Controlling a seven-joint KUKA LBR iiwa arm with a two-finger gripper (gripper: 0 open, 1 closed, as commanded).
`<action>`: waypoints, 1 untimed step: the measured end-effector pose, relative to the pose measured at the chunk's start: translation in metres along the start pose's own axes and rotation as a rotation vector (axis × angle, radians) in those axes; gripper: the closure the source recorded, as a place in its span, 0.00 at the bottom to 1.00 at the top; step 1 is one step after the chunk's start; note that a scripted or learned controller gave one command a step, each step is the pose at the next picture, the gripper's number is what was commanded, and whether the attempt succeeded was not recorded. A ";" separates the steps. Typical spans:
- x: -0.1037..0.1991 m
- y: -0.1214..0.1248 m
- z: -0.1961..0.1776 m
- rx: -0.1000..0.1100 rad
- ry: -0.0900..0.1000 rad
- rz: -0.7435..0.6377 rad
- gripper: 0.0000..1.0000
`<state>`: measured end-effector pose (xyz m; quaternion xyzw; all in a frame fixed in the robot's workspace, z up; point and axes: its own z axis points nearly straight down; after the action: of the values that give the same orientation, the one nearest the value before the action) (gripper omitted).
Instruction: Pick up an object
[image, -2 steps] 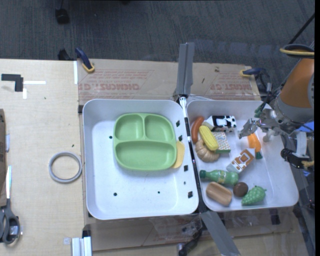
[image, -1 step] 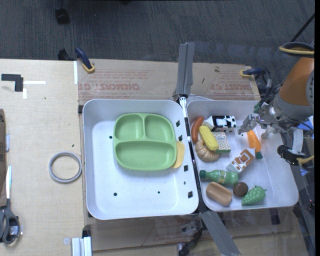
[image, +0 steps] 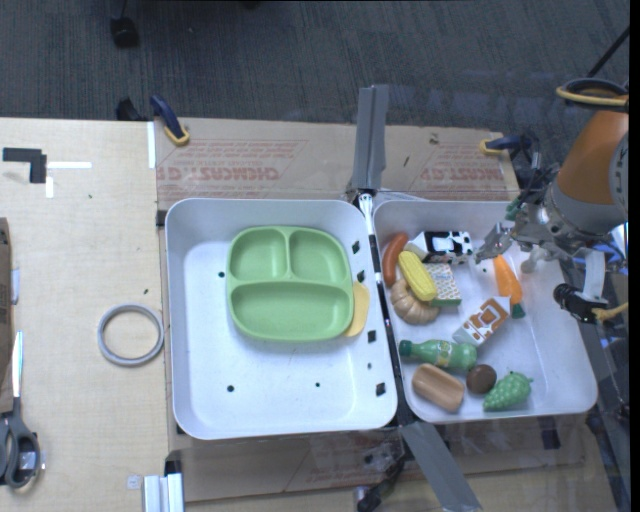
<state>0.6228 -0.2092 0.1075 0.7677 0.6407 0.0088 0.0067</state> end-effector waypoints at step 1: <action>0.001 0.002 0.000 0.000 -0.003 0.000 0.00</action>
<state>0.6250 -0.2081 0.1072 0.7676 0.6409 0.0077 0.0077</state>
